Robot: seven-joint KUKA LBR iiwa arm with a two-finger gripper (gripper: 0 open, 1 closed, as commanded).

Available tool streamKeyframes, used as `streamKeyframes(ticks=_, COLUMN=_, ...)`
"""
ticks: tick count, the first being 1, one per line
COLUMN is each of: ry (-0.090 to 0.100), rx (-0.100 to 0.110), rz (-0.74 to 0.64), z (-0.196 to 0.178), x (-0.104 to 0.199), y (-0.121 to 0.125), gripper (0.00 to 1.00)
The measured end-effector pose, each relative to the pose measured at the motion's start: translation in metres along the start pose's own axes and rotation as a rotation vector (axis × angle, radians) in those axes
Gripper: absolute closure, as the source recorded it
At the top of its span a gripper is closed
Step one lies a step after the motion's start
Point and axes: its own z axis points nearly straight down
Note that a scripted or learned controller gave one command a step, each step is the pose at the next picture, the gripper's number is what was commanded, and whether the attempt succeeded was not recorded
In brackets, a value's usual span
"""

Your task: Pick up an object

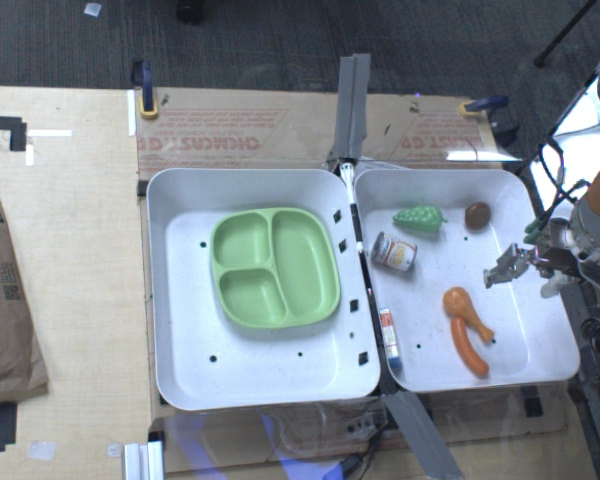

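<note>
My gripper [526,274] hangs over the right side of the right bin [545,368], open, with nothing between its fingers. To its left lie an orange gourd-shaped toy [463,308] and an orange-red sausage-shaped toy [469,349], touching each other. Farther back sit a green bunch of grapes [420,218], a brown ball [477,214] and a small can [394,253] lying on its side. A slim white and red tube [388,330] lies along the bin's left wall.
The left bin [180,368] holds a green divided plate [276,266]. A brown paper bag [5,293] lies on the bench at the far left. Cables and a stand crowd the right edge behind the arm.
</note>
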Motion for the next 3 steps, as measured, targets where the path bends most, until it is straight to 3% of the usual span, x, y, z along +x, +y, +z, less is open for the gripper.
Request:
streamKeyframes(ticks=1, ry=0.001, rx=0.001, rz=-0.108, z=0.1100, x=0.0166, y=0.0155, gripper=0.00)
streamKeyframes(ticks=2, ry=0.001, rx=0.004, rz=-0.104, z=0.1023, x=0.0159, y=0.0148, gripper=1.00)
streamKeyframes(ticks=3, ry=0.001, rx=0.004, rz=-0.105, z=0.1022, x=0.0159, y=0.0148, gripper=0.00)
